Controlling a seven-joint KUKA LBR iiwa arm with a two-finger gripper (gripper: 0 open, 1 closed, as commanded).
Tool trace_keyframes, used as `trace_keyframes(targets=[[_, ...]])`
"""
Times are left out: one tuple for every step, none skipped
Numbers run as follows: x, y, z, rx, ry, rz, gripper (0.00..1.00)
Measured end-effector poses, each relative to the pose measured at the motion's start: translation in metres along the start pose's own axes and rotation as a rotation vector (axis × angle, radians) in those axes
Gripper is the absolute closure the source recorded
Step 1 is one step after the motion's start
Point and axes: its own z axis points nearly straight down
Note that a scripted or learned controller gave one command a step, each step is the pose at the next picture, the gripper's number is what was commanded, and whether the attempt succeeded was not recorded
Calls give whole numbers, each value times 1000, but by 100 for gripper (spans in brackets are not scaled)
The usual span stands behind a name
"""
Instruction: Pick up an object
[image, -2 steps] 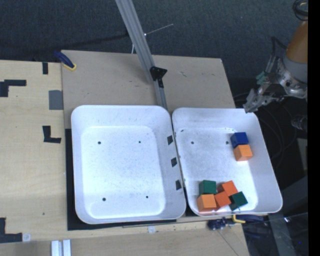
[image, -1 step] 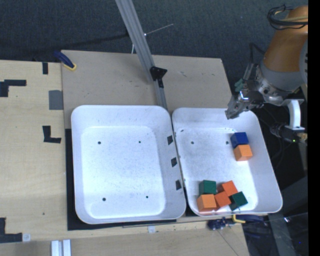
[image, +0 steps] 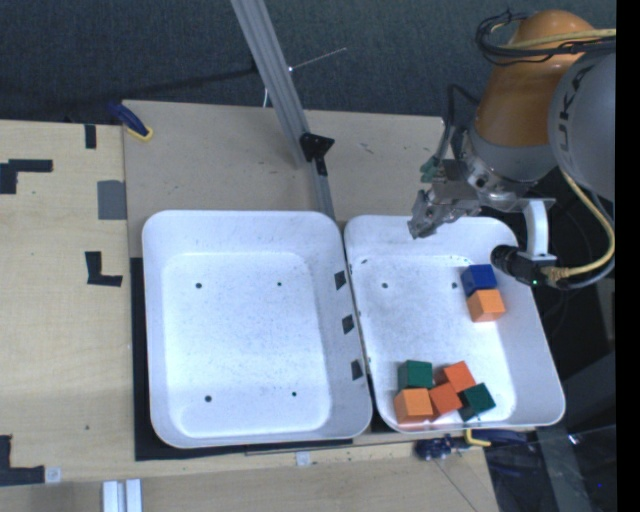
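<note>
My gripper (image: 424, 222) hangs over the far edge of the right bin (image: 420, 310), with nothing between its fingers that I can make out. A blue block (image: 479, 278) lies against an orange block (image: 486, 305) at the bin's right side. Near the front edge sits a cluster: a green block (image: 415, 375), an orange block (image: 458, 377), another orange block (image: 412, 404), a reddish-orange block (image: 445, 399) and a dark green block (image: 477, 400). All blocks lie well in front of the gripper.
The left bin (image: 240, 320) stands beside the right one, sharing a raised rim. A slanted metal pole (image: 285, 90) ends at a black clamp (image: 317, 147) behind the bins. Dark tape marks dot the bench at left.
</note>
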Motion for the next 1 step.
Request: trace_keyframes(targets=[[53,-6,-2,0,0,0,100]])
